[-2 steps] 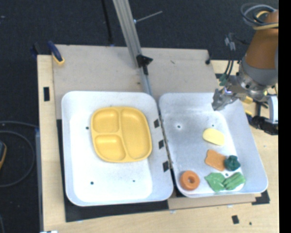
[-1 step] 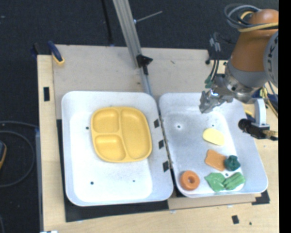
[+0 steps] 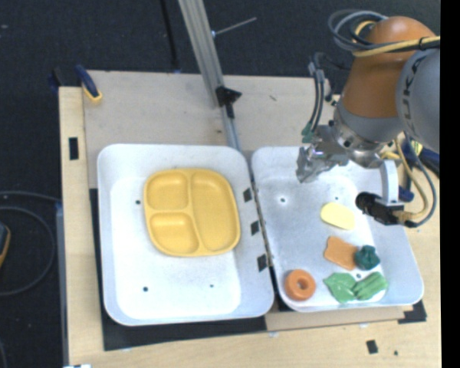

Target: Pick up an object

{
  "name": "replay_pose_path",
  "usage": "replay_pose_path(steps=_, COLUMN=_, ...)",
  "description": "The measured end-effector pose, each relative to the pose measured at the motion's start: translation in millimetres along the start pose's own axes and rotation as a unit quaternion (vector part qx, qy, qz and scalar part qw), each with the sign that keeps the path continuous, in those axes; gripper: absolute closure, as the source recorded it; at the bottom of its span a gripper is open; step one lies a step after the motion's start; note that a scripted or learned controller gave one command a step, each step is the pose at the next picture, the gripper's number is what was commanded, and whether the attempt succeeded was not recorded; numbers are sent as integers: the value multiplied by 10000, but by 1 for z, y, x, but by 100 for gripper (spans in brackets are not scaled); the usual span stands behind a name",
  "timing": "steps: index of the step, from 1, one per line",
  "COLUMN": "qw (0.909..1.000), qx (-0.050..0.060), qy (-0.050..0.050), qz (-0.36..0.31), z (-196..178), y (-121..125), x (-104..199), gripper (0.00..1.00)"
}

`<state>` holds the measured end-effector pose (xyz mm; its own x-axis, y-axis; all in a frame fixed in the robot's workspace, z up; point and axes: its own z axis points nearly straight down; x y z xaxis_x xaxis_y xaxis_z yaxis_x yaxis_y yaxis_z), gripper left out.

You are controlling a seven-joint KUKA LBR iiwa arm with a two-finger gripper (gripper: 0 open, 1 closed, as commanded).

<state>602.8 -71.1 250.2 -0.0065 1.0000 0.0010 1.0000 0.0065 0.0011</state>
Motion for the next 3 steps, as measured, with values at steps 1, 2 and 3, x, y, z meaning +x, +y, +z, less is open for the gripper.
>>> replay_pose_path(steps=1, qw=10000, qx=9, qy=-1, qz=2, z=5, y=-20, x=42, gripper=100)
replay_pose_path(steps=2, qw=10000, qx=9, qy=2, qz=-8, z=13, y=-33, x=101, gripper=100)
replay_pose_path(steps=3, qw=10000, qx=10, qy=0, qz=-3, z=22, y=-47, x=151, gripper=100)
